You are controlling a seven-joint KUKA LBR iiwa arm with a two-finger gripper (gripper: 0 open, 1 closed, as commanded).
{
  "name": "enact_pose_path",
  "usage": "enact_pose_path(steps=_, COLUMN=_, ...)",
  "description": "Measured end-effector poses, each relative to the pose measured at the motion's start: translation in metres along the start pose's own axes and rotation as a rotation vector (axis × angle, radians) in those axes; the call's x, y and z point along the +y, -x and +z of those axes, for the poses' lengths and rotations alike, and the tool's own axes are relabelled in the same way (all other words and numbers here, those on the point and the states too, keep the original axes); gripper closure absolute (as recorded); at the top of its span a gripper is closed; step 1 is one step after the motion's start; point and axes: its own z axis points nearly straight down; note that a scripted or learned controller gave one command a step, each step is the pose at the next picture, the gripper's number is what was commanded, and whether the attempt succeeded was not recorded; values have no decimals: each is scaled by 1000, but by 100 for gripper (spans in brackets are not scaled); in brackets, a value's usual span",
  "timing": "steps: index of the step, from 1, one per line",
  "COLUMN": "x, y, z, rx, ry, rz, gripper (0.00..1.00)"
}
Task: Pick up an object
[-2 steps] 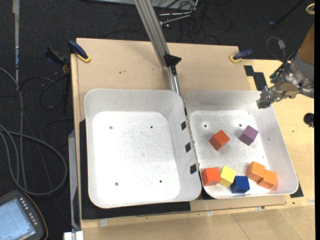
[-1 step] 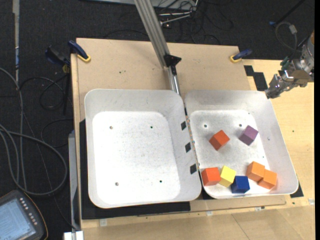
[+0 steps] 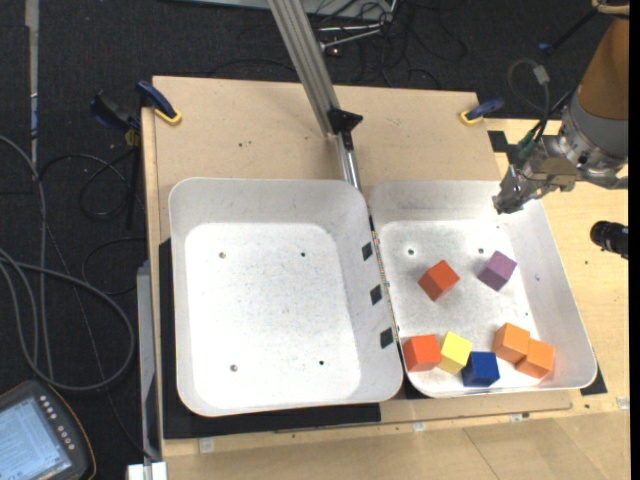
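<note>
Jaws (image 3: 505, 202) over right bin (image 3: 560, 268) rim, opening unclear; matte blocks: purple cube (image 3: 497, 269), orange cube (image 3: 438, 279).

arm (image 3: 600, 88) cut off at right edge, hand (image 3: 508, 200) dark, fingers' state unclear, tablet (image 3: 35, 436) cropped bottom-left

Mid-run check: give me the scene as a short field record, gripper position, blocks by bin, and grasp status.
gripper: over the far edge of the right bin, above the blocks
right bin contents: purple block, orange block mid-bin; red-orange block, yellow block, blue block, two orange blocks along the near edge
left bin: no blocks
grasp status: nothing seen held
</note>
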Motion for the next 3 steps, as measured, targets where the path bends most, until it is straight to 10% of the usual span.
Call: enact_pose_path(steps=3, x=-52, y=-140, z=25, rx=0, ry=-2, rz=0, gripper=100)
